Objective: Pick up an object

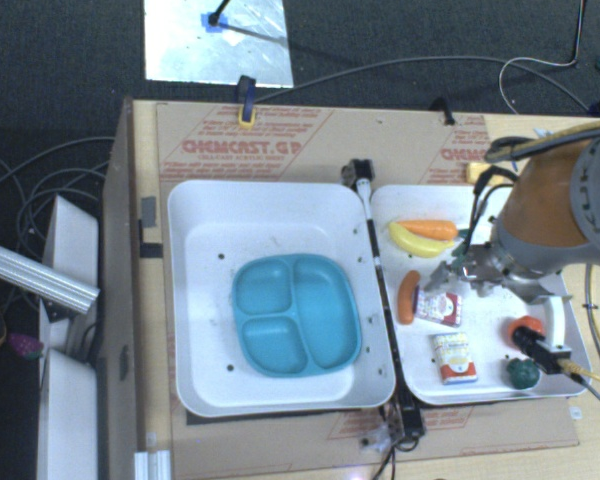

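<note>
The right bin point(400, 373) holds a yellow banana point(414, 240) with an orange carrot point(432, 229) against it, an orange sausage point(408, 297), a red-and-white packet point(441, 309), a small white carton point(453, 357), a dark green ball point(522, 373) and a red-orange fruit point(526, 327). My gripper point(458, 273) hangs low over the bin's middle, just above the red-and-white packet and to the right of the sausage. The arm hides the bin's right side.
A blue divided plate point(296, 314) lies in the left bin point(205, 228). A black divider with clamps point(378, 268) separates the bins. Cables trail across the cardboard-covered bench point(280, 143) behind them.
</note>
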{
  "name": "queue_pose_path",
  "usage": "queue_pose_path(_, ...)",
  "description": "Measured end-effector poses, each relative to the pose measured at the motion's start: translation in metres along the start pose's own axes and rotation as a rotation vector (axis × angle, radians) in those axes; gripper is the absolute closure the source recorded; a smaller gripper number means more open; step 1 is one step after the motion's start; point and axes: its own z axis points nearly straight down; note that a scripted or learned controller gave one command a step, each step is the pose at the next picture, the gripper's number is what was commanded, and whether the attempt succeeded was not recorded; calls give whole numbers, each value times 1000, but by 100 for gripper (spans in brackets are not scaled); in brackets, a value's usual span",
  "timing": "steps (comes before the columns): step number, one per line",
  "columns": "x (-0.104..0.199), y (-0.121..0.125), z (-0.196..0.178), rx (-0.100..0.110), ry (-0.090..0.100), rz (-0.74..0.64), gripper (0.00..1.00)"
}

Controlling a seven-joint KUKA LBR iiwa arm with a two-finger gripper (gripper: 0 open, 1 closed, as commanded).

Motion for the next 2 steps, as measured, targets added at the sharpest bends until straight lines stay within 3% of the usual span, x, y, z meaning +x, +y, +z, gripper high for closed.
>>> queue_pose_path(1, 24, 112, 35, 15, 1, 5, 0)
queue_pose_path(2, 23, 112, 25, 18, 0, 1, 100)
